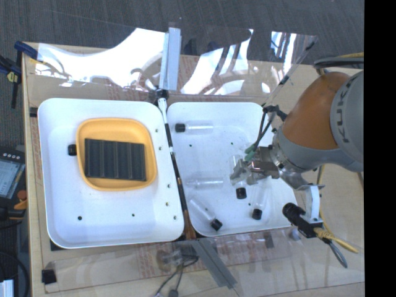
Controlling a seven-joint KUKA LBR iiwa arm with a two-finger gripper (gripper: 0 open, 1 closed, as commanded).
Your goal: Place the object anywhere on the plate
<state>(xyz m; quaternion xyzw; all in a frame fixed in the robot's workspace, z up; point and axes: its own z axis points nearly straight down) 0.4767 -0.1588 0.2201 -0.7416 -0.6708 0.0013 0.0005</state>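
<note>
A yellow plate [99,127] lies in the left bin [52,197], with a dark ridged rectangular block [116,159] on its middle. Several clear tubes with black caps lie in the right bin [210,113]: one at the upper left [180,127], one at the lower left [215,224], one just below the gripper [241,192] and one near the front edge [256,214]. My gripper [245,173] hangs low over the right half of the right bin, just above the capped tube under it. Nothing is visibly held.
A small black piece [72,149] sits in the left bin against the plate's left rim. Another clear tube [207,182] lies in the middle of the right bin. A ridge [173,166] separates the two bins. Loose metal parts [210,262] lie on the bench in front.
</note>
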